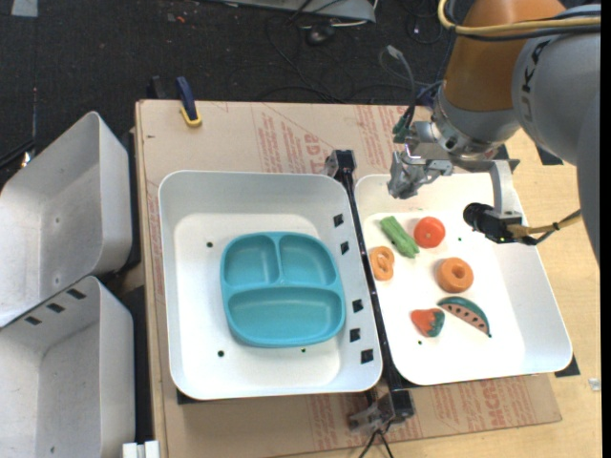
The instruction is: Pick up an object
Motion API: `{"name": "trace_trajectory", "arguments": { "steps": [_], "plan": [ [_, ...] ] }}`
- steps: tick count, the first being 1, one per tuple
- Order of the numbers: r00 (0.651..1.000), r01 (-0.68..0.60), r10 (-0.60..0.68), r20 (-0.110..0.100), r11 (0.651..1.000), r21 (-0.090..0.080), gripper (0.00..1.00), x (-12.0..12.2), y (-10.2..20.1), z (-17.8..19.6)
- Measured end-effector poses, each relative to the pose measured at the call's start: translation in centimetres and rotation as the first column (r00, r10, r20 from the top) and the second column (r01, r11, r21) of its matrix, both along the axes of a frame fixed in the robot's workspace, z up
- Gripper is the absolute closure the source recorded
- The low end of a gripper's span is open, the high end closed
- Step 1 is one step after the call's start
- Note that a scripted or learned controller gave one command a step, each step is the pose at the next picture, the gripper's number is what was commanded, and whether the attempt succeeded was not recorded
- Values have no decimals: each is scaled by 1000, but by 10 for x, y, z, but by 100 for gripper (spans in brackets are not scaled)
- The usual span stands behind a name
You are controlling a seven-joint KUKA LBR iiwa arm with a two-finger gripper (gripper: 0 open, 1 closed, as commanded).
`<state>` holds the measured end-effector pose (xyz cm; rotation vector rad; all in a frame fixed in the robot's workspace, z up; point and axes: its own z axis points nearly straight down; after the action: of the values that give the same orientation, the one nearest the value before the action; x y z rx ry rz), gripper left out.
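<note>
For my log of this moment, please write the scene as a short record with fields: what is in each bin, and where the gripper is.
left bin: teal plate with three compartments
right bin: green pod, tomato, two orange rings, strawberry, watermelon slice
gripper: above the right bin's far left corner, near the green pod
held: nothing seen between the fingers

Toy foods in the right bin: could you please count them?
6: green pod, tomato, pretzel, orange ring, strawberry, watermelon slice. The gripper may hide more.
</note>
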<state>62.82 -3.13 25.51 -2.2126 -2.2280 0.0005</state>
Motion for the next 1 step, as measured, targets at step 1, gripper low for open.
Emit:
{"name": "trace_trajectory", "arguments": {
  "steps": [1],
  "plan": [
    [1000,0,0,0,1000,0,100,9,53,-19]
  ]
}}
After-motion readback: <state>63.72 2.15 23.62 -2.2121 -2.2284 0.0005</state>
